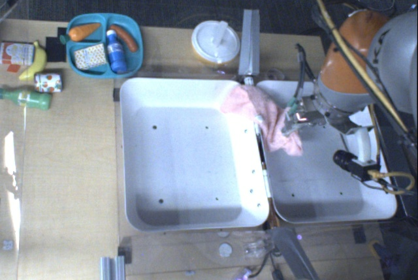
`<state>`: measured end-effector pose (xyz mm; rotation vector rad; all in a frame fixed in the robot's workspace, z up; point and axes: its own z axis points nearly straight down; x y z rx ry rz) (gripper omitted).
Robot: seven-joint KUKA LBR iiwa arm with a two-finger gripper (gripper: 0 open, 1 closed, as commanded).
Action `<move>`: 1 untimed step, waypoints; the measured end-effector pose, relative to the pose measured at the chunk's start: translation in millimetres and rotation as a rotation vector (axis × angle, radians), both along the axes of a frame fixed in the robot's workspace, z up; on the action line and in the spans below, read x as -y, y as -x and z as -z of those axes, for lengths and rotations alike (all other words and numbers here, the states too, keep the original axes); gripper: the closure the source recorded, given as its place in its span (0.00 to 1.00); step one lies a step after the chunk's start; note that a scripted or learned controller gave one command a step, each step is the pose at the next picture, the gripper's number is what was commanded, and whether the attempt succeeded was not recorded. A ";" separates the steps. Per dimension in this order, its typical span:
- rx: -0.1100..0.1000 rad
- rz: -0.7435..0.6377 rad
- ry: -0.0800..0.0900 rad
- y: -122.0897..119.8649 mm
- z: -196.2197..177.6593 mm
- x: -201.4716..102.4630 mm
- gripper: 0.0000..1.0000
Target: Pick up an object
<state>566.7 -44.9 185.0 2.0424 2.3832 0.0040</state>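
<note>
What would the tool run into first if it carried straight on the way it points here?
Most likely the pink cloth. The tool sits in the right bin, aimed toward the divider, and the cloth draped over that divider lies directly ahead. Depth is unclear from above, so it may already touch.

No text, brand, number or sign is showing clearly enough to be read. The small carton and the printed can lying at the counter's left edge are carrying coloured label patches, but their lettering is blurring beyond legibility.
</note>
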 end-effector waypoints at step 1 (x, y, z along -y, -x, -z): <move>-0.002 -0.202 0.002 -54.0 0.6 -12.2 1.00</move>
